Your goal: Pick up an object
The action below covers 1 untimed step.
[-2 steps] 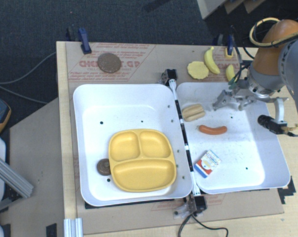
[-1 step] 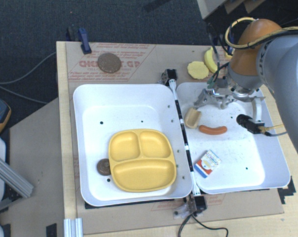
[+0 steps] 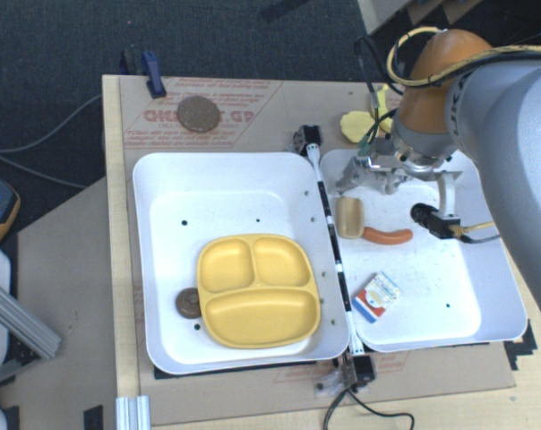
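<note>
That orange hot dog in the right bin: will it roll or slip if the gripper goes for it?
Probably both. The hot dog looks round, slim and glossy, so it may roll sideways and slip. It lies touching the tan block, which might crowd a finger.

Glossy white plastic bins (image 3: 163, 240), smooth matt yellow plastic divided plate (image 3: 255, 289), rough brown cardboard bench top (image 3: 217, 106)

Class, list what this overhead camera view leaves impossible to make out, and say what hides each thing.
- Gripper: fingers hidden under the wrist and blurred; open or shut unclear.
- Brown disc: partly covered by the yellow tray.
- Red-white-blue packet: print too small to read.
- Yellow object: partly behind cables.
</note>
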Motion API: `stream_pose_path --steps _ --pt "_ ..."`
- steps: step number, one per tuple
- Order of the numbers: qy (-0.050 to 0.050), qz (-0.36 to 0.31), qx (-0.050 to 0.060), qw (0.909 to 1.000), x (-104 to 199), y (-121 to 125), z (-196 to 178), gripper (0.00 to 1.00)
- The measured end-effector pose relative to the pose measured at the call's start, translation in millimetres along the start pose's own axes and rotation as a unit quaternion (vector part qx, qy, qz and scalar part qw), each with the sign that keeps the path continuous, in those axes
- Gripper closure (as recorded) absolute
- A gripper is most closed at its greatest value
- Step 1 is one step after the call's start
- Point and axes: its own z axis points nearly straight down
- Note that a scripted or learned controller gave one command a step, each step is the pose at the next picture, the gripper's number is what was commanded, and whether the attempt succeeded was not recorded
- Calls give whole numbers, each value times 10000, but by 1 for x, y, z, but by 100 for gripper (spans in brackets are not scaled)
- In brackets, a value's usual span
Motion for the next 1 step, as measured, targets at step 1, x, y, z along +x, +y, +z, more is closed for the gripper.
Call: stream_pose_path --steps 1 --pt "-7 17 3 10000 -2 0 0 0"
